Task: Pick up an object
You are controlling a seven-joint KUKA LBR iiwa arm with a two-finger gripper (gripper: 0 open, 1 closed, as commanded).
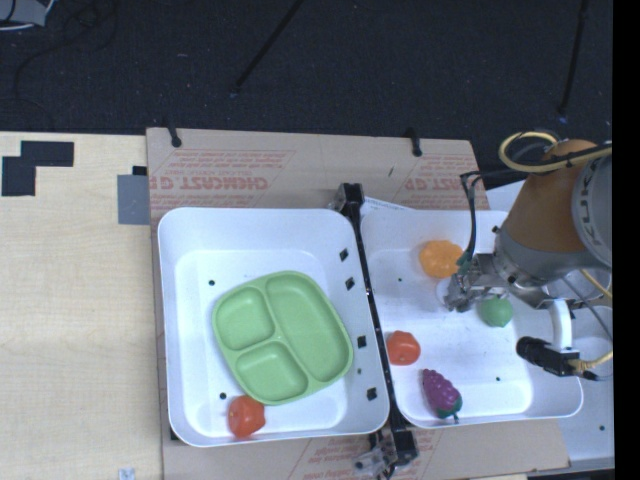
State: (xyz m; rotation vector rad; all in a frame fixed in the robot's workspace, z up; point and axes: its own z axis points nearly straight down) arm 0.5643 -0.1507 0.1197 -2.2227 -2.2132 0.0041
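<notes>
Arm (560, 213) reaches low (from right) beside green ball (495, 312).

Arm: grey, with its orange band above the wrist, reaching in from the right side.
Wrist: bent downward, low over the bench.
Gripper (462, 294): pointing down at the arm's left end, small and dark.

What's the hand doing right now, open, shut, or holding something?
Hand: cannot be told. It sits low in the right bin, between the orange fruit and the green ball; nothing is visibly held.
</notes>
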